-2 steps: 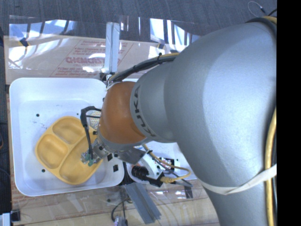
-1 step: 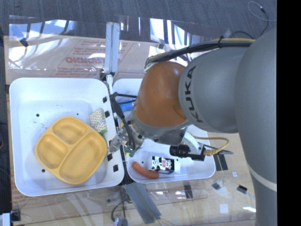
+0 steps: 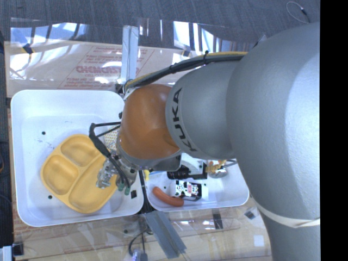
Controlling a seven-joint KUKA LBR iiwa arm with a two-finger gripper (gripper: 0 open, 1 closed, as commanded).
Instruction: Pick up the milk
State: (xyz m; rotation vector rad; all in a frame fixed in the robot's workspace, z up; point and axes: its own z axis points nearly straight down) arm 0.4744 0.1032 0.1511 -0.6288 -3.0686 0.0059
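Observation:
A small white box with black print [image 3: 188, 190], possibly the milk carton, lies in the right bin [image 3: 234, 197] just under the arm. My gripper [image 3: 107, 176] hangs over the left bin [image 3: 24, 145], above the right edge of a yellow divided plate [image 3: 70, 173]. It is well left of the white box. The grey arm and its orange band [image 3: 147, 126] hide most of the right bin.
A red-brown sausage [image 3: 167, 198] lies in the right bin beside the white box. A small golden object [image 3: 217, 171] peeks out under the arm. The bins' shared wall [image 3: 142, 192] runs between gripper and box.

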